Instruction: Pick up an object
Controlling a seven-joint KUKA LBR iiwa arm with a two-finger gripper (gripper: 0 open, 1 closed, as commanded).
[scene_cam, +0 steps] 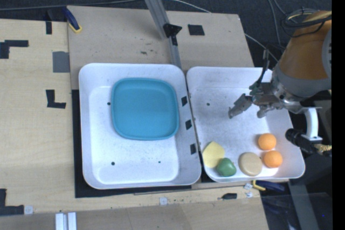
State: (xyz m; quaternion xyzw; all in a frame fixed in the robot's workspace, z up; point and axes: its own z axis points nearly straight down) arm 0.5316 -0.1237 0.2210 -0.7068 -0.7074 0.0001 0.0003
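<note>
My gripper (249,111) hovers over the middle of the right bin (215,89), open, with nothing between its fingers. Along that bin's front edge lie a yellow object (213,153), a green object (226,167) and a beige round object (250,163). Two orange balls (267,141) (273,159) sit at the front right, just below and to the right of the gripper. None of these touches the gripper.
The left bin (97,164) holds a blue square plate (144,108). A grey metal pole (156,2) slants in from the top to the bins' shared edge. Cables lie on the dark floor at the upper right.
</note>
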